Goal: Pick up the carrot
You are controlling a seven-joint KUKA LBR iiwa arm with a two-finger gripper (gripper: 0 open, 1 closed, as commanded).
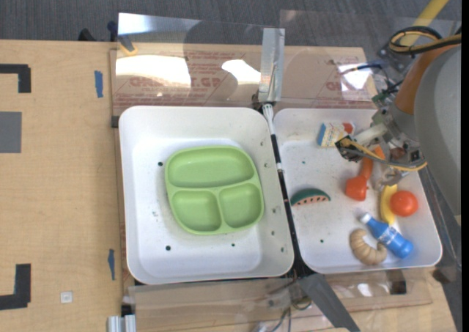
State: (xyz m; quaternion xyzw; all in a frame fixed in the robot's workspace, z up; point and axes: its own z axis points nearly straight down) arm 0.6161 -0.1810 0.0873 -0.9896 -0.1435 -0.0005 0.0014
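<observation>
The carrot (358, 182) is an orange piece lying in the right bin (322, 250), its thick end toward the front and its thin end pointing back under the wrist. My gripper (368, 152) hangs just over that thin end, close to or touching it. The arm's grey body covers the bin's right rear corner, and the gripper's tip is lost among cables and dark parts.
Around the carrot lie a yellow banana (385, 204), an orange ball (405, 204), a blue bottle (388, 237), a tan pastry (366, 248), a watermelon slice (310, 196) and a small blue-and-orange carton (328, 133). The left bin (139, 176) holds a green divided plate (213, 190).
</observation>
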